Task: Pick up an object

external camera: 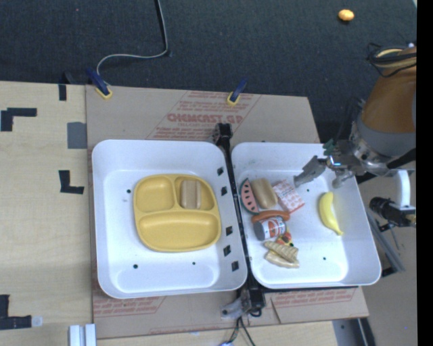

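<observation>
From my station I see a cardboard-covered bench (203, 118) on dark carpet, carrying two white bins side by side. In the right bin (352, 267) lie a banana (329, 213) near the right wall and, well apart to its left, a watermelon slice (249, 196) with a bun, a small can (270, 226) and a red-and-white packet (289, 197). The gripper (323, 169) hangs over the upper part of this bin, its fingers spread apart and holding nothing, while the left bin (111, 223) contains a yellow divided tray (177, 213).

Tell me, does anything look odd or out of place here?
One small orange object lies on the dark floor beyond the bench, apart from both bins. In the right bin, the toy food sits in a jumbled cluster.
</observation>
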Robot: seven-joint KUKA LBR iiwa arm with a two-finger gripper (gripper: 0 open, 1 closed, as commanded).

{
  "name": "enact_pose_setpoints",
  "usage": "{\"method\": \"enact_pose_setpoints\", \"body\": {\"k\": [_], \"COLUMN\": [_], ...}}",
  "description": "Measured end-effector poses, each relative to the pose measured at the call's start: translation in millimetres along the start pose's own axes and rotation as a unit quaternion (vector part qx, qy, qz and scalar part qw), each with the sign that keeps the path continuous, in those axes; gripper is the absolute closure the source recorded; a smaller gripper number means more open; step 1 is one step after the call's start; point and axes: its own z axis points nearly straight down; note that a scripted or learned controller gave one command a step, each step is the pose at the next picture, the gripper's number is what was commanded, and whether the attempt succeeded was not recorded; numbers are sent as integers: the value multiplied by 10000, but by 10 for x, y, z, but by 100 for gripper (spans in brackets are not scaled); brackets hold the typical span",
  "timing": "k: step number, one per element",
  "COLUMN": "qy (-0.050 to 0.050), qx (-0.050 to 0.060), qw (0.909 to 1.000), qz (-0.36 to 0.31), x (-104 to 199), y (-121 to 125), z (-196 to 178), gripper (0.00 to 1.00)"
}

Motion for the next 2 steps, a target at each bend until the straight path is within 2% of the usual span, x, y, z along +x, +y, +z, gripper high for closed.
{"method": "enact_pose_setpoints", "body": {"k": [1,2], "qy": [-7,-28], "qx": [-26,-41], "qw": [10000,10000], "qz": [3,7], "x": [-230,142], "y": [366,568], "z": [1559,1556], "gripper": [0,0]}}
